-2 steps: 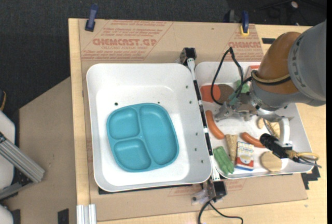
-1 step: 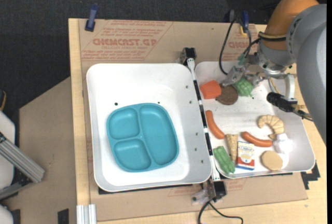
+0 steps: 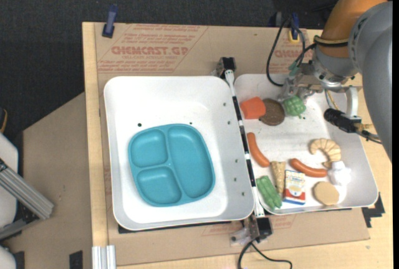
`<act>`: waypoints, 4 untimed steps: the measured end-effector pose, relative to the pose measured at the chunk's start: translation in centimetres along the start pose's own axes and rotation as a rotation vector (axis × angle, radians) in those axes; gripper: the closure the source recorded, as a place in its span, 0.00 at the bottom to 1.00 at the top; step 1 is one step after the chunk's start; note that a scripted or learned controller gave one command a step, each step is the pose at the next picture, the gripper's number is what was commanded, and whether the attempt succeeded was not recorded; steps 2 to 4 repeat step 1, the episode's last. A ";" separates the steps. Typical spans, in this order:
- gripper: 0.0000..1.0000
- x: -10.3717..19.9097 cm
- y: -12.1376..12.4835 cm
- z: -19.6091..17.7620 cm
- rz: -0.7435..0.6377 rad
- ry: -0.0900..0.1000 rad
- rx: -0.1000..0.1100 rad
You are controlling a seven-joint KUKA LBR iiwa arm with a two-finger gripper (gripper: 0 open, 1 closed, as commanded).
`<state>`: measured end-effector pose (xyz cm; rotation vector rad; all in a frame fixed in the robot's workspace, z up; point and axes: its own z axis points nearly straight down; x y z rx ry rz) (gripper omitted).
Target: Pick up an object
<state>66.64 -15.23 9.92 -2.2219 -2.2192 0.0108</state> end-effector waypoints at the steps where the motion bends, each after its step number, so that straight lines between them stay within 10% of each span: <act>1: 1.00 8.1 -2.7 -9.3 -0.009 0.007 -0.014; 4: 1.00 8.1 -2.7 -9.3 -0.009 0.007 -0.014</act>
